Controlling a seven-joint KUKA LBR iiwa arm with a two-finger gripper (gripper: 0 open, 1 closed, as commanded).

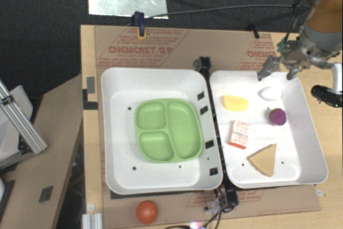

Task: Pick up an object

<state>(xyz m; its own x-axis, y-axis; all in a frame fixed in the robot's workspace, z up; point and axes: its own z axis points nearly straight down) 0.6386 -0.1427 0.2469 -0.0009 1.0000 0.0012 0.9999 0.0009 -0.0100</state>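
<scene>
Gripper (278, 68) hangs above the far edge of the right white bin (305, 131), fingers spread apart, nothing between them. In that bin lie a yellow oval block (235, 103), a white round piece (270, 94), a purple ball (277, 116), a red-and-white small carton (240, 133) and a tan wedge (263, 160). The left white bin (120, 115) bears a green divided tray (168, 130). An orange ball (147, 211) rests on the desk (107, 51).
</scene>
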